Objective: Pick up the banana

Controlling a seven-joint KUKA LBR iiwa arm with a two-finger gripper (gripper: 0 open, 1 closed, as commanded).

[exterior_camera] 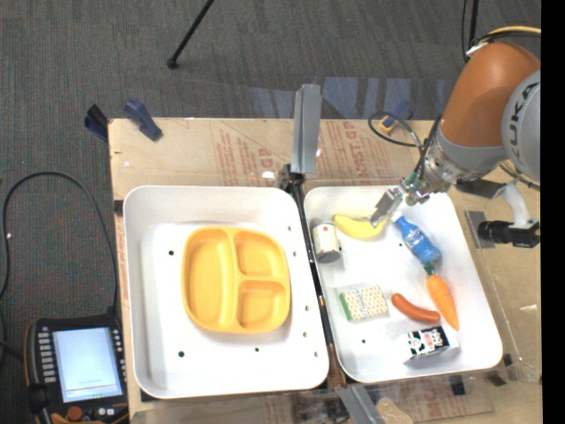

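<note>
Camera view looks down on the desk (203, 144) with two white bins side by side. The right bin (472, 263) holds the banana (357, 228) near its upper left corner, just beside a small can (326, 242). Further down lie a blue bottle (417, 241), a carrot (443, 300), a sausage (415, 306), a patterned packet (365, 302) and a small carton (431, 343). The left bin (146, 210) carries a yellow divided plate (236, 278).

The gripper (386, 208) sits at the banana's right end — whether it is released or clenched on the fruit cannot be told from this slanted angle, and the banana appears to rest on the bin floor. The step in hand looks like the approach or the grasp itself. The next move likely calls for a firm closing across the banana's curved body, then a straight lift clear of the can and bottle — both near enough to be nudged.
</note>
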